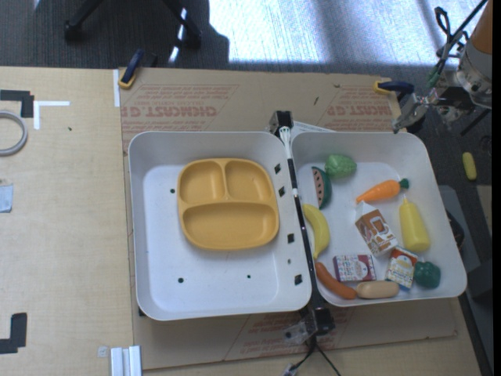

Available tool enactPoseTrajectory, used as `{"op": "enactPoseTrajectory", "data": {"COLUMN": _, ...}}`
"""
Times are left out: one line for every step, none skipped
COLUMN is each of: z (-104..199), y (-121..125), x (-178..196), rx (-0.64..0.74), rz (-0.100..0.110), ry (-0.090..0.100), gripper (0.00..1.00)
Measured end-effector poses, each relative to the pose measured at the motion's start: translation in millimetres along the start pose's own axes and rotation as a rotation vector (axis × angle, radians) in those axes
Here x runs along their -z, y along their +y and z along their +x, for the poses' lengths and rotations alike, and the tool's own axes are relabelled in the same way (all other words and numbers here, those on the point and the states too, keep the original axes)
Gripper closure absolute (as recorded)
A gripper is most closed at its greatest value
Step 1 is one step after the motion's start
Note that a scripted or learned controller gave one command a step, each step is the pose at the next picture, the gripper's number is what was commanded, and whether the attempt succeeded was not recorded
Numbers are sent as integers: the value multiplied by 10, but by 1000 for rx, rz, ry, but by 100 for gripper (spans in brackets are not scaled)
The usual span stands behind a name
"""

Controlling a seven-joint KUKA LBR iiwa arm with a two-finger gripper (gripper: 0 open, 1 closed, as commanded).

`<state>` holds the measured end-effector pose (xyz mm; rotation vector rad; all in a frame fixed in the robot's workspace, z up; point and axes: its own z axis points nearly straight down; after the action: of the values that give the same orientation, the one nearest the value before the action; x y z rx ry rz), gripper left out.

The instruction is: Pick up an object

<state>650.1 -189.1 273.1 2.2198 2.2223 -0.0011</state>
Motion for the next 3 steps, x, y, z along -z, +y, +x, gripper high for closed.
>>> {"op": "enactPoseTrajectory", "data": {"z": 290, "y": -562, "x": -1332, "rx": 25, "rz": 0, "ry": 0, "gripper": 0}}
{"op": "enactPoseTrajectory", "data": {"z": 470, "y": -907, "x": -1807, "rx": 109, "rz": 0, "ry": 1, "gripper": 0}}
{"op": "enactPoseTrajectory", "data": {"z": 465, "y": -896, "x": -1707, "rx": 107, "rz": -3, "ry": 0, "gripper": 100}}
